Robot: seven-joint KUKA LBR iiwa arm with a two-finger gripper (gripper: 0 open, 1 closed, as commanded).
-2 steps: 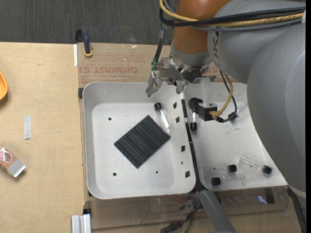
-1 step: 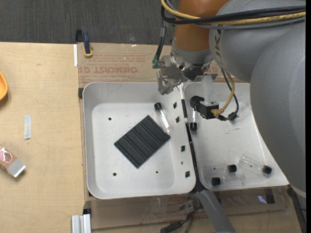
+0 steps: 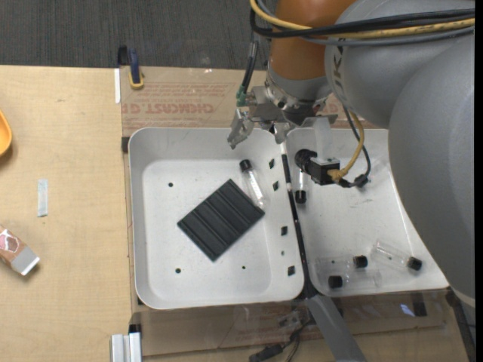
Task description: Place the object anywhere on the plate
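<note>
We hover our gripper (image 3: pixel 259 130), fingers spread and empty, above the clear, black-capped plastic vial (image 3: pixel 251 182) just below them, beside the dark ribbed rectangular plate (image 3: pixel 220 219). Next we likely descend to grasp.

The grey arm (image 3: pixel 423 127) blocks the right bin's (image 3: pixel 343 225) far right side and runs off the frame. Left of the bin, an orange object (image 3: pixel 4 134) is cropped by the edge. Fingertip spacing: too small to tell.
</note>
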